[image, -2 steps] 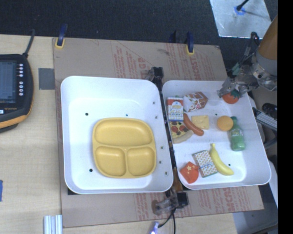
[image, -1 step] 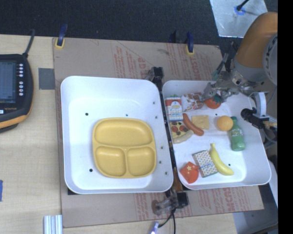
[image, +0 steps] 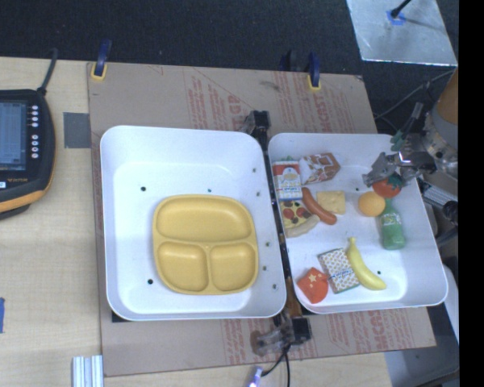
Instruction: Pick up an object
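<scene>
The right bin (image: 423, 293) holds several toy foods. Among them are a red-and-white carton (image: 287, 179), a brown packet (image: 323, 166), a sausage (image: 319, 205), a cheese wedge (image: 333, 201) and a pizza slice (image: 294, 217). An orange (image: 371, 205), a green bottle (image: 392, 230), a banana (image: 363, 266), a patterned box (image: 338, 269) and a red piece (image: 312, 285) lie there too. My gripper (image: 386, 172) reaches in from the right, low over the bin's upper right part. It sits directly above a small red fruit (image: 386, 189), partly hiding it.
The left bin (image: 125, 160) carries a yellow divided tray (image: 204, 243). A teach pendant (image: 12, 151) lies on the bench at far left. Clamps (image: 312, 69) pin the cardboard sheet at the back edge.
</scene>
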{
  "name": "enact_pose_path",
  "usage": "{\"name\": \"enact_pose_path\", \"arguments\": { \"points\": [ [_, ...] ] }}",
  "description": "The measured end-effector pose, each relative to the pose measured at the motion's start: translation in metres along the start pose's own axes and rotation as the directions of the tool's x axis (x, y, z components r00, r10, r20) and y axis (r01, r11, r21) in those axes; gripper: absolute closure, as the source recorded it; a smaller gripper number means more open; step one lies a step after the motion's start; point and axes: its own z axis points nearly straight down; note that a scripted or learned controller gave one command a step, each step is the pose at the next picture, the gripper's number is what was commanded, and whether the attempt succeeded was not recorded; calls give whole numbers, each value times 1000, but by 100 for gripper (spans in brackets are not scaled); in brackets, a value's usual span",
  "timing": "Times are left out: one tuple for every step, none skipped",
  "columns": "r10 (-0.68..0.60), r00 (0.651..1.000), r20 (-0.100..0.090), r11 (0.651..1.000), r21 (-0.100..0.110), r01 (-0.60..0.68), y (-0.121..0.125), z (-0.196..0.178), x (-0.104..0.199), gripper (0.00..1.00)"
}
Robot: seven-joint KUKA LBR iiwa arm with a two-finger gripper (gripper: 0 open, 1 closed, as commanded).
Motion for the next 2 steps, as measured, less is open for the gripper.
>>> {"name": "enact_pose_path", "arguments": {
  "points": [
    [-1, 1000, -1, 1000, -2, 1, 72, -22, 35, 100],
    [-3, 1000, 1, 1000, 2, 3, 56, -6, 80, 100]
  ]
}}
